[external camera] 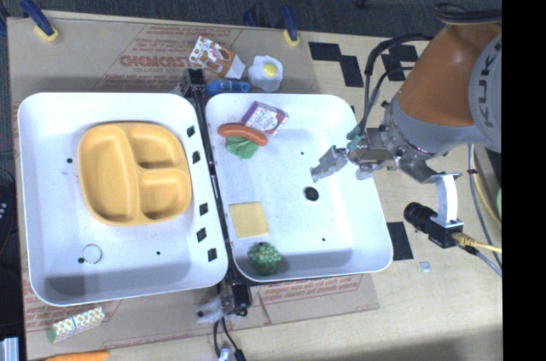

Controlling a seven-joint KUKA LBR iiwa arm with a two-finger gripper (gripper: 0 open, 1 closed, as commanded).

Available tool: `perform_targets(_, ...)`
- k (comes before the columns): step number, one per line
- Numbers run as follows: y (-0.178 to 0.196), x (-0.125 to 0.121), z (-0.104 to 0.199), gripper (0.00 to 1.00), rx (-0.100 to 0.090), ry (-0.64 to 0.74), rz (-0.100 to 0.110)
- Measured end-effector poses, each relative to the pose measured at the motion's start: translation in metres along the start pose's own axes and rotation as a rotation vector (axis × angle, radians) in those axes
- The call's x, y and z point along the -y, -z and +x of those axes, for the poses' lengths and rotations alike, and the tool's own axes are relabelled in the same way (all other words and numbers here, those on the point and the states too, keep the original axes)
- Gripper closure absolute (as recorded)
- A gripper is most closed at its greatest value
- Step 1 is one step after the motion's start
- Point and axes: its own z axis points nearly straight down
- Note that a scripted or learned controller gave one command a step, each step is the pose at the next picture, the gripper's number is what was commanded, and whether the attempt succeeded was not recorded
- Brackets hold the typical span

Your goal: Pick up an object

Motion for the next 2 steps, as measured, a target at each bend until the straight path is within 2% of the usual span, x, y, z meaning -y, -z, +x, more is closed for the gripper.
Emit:
perform_targets(1, -0.124, -0.026, 0.018, 0.00, -0.001, -0.055, 0.003)
perform_targets(2, -0.125, -0.054, 0.041, 0.00, 0.000, -0.004, -0.002)
